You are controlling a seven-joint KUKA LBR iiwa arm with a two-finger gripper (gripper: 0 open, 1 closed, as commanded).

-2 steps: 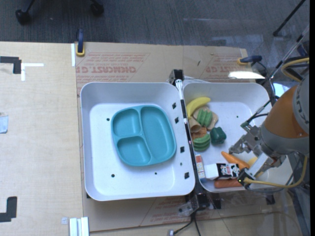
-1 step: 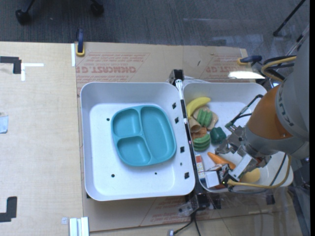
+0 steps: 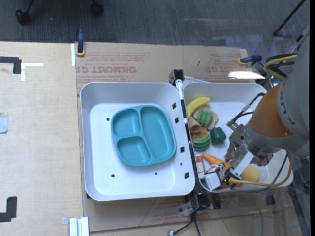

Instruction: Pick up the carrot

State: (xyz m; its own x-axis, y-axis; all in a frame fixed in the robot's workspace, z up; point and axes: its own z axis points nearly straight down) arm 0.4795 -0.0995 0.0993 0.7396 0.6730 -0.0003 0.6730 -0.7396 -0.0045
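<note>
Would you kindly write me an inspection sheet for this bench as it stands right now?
Surface: two white bins side by side; left bin holds a teal divided plate.
Job's things: carrot lies in the right bin, at its near side, beside the end effector.
Clutter: banana, green toy foods, a yellow piece.
Grippers: end effector low in the right bin; finger state unclear; nothing visibly held.
Cables: black leads along the arm; more below the bins.
Surroundings: cardboard under the bins, clamps at its far edge, chair base on carpet.
</note>
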